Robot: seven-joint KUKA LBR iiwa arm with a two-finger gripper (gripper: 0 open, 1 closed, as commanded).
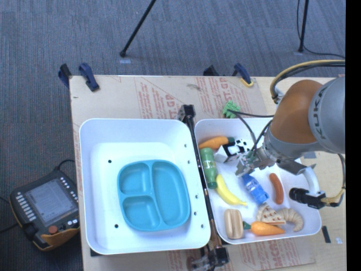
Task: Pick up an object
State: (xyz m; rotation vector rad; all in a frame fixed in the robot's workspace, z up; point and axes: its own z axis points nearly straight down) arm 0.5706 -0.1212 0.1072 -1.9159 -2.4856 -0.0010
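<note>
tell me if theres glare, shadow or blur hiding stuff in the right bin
Camera view: lighting is even and soft, no harsh glare on the right bin; small items such as the banana and blue bottle look slightly soft; the arm covers part of the bin.

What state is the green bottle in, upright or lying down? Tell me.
Lying down. The green bottle rests lengthwise on the right bin's floor along its left wall, next to the banana.

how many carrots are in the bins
2. One carrot lies at the far left of the right bin, beside the green bottle; another carrot lies along its near edge. The arm may hide more.
</note>
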